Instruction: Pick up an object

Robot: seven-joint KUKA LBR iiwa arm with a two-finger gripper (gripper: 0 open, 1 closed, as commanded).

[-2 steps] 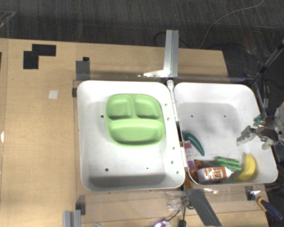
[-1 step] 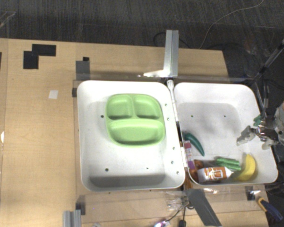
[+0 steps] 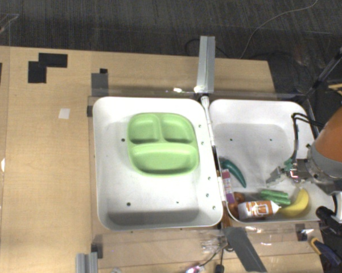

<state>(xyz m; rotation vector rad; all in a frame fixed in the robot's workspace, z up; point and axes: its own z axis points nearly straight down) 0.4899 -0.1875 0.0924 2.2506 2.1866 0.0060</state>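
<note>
The right bin (image 3: 250,129) holds several small objects along its near side. A dark green pepper-shaped piece (image 3: 234,172) lies near the divider. A bottle with an orange and white label (image 3: 256,209) lies on its side at the front wall, with a yellow banana (image 3: 296,204) to its right and a flat green piece (image 3: 275,195) just behind them. A slim maroon item (image 3: 226,184) rests against the left wall. My gripper (image 3: 276,175) hangs low at the bin's right side, just above and behind the green piece and the banana, with nothing visibly held.
The left bin (image 3: 111,169) carries a light green divided plate (image 3: 161,143) in its far half. A metal post (image 3: 206,61) stands behind the divider between the bins. Cables (image 3: 299,129) trail over the right bin's far right corner beside the arm.
</note>
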